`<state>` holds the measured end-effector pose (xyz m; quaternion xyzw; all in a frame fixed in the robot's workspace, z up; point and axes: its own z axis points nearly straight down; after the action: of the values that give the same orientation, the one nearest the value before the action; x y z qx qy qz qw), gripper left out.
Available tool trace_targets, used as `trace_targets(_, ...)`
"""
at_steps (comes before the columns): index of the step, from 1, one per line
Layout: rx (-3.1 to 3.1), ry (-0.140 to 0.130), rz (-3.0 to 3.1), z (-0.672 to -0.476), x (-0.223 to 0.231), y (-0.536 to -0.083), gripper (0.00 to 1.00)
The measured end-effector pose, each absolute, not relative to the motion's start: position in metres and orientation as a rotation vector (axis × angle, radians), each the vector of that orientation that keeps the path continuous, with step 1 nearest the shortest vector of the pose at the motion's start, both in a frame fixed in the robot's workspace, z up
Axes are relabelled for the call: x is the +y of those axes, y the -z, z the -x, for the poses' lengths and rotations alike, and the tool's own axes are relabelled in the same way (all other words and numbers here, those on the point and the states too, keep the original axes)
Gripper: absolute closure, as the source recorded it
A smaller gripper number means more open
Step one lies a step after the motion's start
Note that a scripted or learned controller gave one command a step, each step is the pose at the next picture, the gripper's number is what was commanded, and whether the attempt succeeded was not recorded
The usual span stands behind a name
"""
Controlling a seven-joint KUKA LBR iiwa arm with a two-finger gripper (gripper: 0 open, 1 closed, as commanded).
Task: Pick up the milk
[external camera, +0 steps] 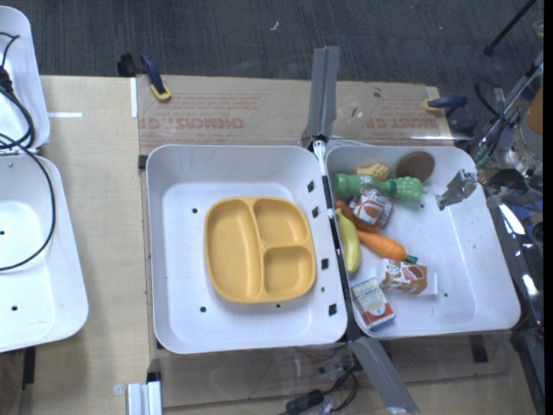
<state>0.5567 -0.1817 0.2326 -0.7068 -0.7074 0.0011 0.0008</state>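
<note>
Two white bins sit before us: the left bin [173,309] carries a yellow divided plate [259,249]; the right bin [484,301] holds the milk [372,303] at its near-left corner, beside a banana [349,240] and carrot [380,244]. Our tool [455,188] hovers at the bin's far right, fingers apart, gripping nothing.

Red lettering, upside down in the camera view, runs along the cardboard sheet [259,111] on the far side of the counter and seems to read "CHEMCO'S" twice; the cartons' print is illegible.
</note>
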Motion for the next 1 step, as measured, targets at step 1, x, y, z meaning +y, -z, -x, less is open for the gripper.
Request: trace_targets(1,-2.14,-0.003,2.296,-0.4888,-0.1504,-0.1303,0.0)
